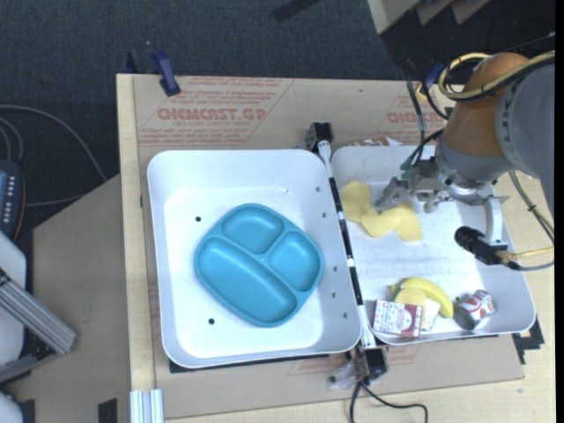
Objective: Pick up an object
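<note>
A pale yellow soft object (379, 215) lies in the upper left part of the right bin (493, 324). My gripper (407, 194) hangs low right over its upper right edge, reaching in from the right. A yellow banana (425, 292) lies near the bin's front, next to a small red and white carton (397, 317). A small red and silver can (476, 307) rests in the front right corner. A blue divided plate (256, 263) sits in the middle of the left bin (176, 201).
The grey arm with its orange band (480, 104) fills the upper right, with cables looping around it. A black connector (476, 243) hangs over the right bin's right side. A black clamp (321, 136) sits where the bins meet at the back.
</note>
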### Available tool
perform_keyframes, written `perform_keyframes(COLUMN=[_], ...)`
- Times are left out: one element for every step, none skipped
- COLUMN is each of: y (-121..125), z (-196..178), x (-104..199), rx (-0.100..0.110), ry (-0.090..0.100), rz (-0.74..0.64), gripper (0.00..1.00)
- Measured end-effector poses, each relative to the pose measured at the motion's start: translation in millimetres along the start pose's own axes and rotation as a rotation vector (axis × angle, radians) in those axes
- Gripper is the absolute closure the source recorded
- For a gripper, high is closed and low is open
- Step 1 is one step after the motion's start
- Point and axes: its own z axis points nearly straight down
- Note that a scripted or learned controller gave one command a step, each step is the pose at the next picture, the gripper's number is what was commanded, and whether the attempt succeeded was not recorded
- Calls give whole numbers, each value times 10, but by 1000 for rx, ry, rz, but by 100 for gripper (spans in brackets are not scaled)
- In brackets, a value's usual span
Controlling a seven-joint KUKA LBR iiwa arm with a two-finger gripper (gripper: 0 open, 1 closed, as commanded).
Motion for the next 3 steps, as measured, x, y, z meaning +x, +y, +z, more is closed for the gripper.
perform_keyframes(y=[-53,-1270,-1263], z=[196,207,108], x=[-7,21,23], rx=[2,5,2], ry=[1,2,1], rz=[2,2,3], gripper=[0,0,100])
